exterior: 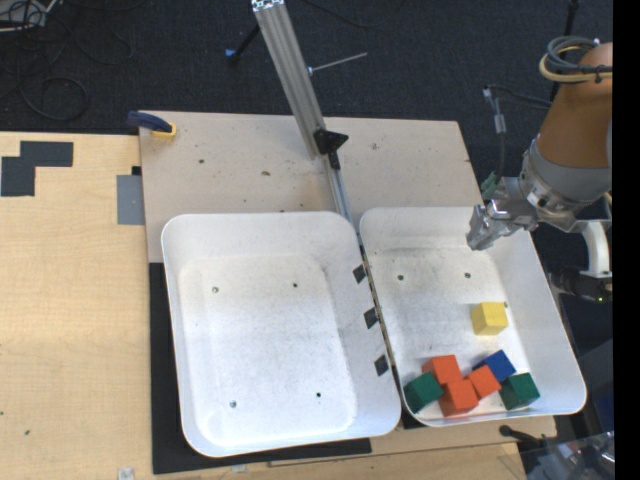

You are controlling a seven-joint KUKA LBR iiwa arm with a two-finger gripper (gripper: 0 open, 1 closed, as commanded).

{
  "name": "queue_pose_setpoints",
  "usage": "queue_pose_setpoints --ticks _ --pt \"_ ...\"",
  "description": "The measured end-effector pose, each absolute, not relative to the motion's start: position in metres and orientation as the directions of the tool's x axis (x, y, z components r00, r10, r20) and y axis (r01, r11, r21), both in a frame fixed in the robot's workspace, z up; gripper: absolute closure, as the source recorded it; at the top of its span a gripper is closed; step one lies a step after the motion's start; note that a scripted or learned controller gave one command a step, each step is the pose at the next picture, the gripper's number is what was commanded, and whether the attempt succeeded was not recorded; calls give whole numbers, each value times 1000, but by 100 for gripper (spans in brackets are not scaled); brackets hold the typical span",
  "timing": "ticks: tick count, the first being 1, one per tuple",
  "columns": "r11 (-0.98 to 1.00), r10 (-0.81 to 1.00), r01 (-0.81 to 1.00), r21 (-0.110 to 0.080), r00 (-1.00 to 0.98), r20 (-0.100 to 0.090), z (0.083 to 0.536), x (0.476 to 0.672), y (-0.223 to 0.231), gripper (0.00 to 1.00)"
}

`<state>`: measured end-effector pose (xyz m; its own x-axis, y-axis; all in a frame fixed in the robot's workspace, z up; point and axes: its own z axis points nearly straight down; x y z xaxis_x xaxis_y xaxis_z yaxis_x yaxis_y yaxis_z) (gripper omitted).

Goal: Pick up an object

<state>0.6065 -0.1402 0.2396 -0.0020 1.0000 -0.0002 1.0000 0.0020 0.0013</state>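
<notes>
The right bin (430,258) holds several small blocks near its front. A yellow block (489,317) lies alone at mid-right. Below it sit orange blocks (458,386), a blue block (499,364) and two green blocks (423,391), (519,390), packed close together. My gripper (484,230) hangs over the bin's far right corner, well behind the yellow block and apart from every block. I see nothing between its fingers.
The left bin (190,268) lies beside the right one, with black clips (368,316) along the shared wall. A slanted aluminium post (297,78) rises behind the bins. A blue and yellow clamp (152,123) sits at the board's far left corner.
</notes>
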Motion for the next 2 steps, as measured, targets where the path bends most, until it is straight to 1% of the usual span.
queue_pose_setpoints --ticks 1,2 --pt "3 1000 1000 -3 -3 3 247 594 -90 100" --pt "4 1000 1000 -5 -4 3 245 567 -41 100"
